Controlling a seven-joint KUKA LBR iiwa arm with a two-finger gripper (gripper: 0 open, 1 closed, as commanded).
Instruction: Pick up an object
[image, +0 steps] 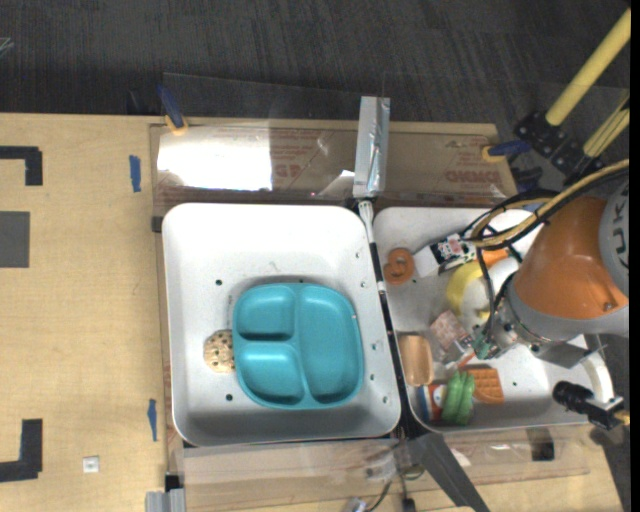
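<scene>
The right bin (530, 410) holds a heap of small things: a yellow piece (463, 290), a pinkish crinkled wrapper (444, 328), a tan bread-like piece (414, 360), a green ridged item (459, 396) and an orange ridged item (486, 384). My gripper (481, 338) reaches down into this heap, just right of the wrapper and below the yellow piece. The arm's orange band (570, 270) and grey wrist hide the gripper's tip and whatever lies under it.
A small orange ring (399, 265) and a white-and-black tag (450, 248) lie at the right bin's far left. The left bin (200, 250) carries a teal divided plate (297, 342) with a speckled cookie (219, 350) beside it. A ridge (380, 300) divides the bins.
</scene>
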